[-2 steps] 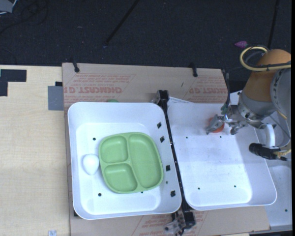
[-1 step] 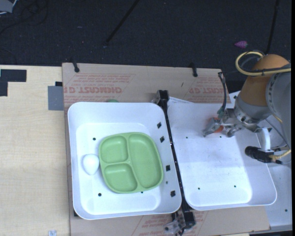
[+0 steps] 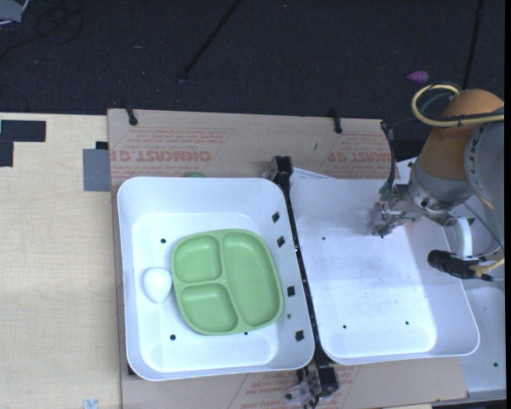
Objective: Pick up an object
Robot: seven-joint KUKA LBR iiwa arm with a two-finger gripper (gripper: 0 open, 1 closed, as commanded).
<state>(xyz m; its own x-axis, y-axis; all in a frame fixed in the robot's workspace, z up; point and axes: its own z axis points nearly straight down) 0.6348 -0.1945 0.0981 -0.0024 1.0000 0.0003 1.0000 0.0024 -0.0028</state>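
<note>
Plate [image 3: 226, 281], green and three-sectioned, lay in the left bin [image 3: 145, 203] beside a white egg [image 3: 157, 284]. Over the right bin [image 3: 366, 348] hung the claw [image 3: 383, 220]; I couldn't tell its state. Cardboard lettering was unreadable.

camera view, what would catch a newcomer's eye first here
The green divided plate stands out, lying flat in the left bin with a small white egg-shaped object touching its left edge. Next comes the grey arm with its orange band at the right, its pincer over the right bin's upper part.
</note>
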